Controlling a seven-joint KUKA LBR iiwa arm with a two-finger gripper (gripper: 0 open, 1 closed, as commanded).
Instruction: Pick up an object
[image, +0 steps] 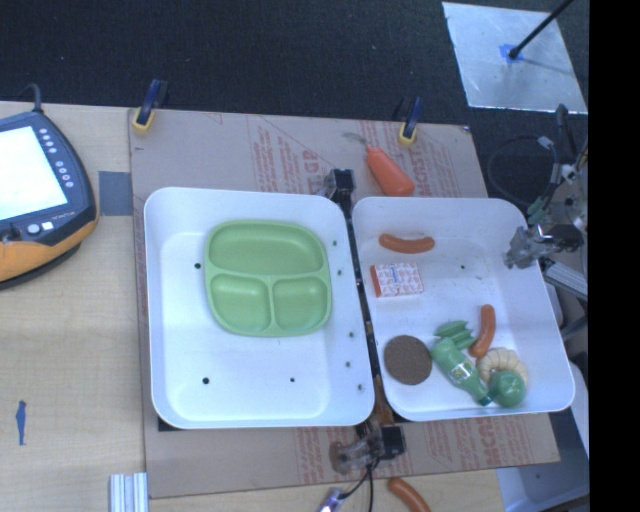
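Hovering at the right edge of the right white bin (540, 330), our grey gripper (522, 247) sits where we cannot tell its state. The orange sausage (407, 242) lies near the bin's far edge, leftward, long axis pointing toward us.

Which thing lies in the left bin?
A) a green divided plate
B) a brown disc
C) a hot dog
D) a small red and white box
A: the green plate with three compartments lies in the left bin; the disc, box and hot dog lie in the right bin.
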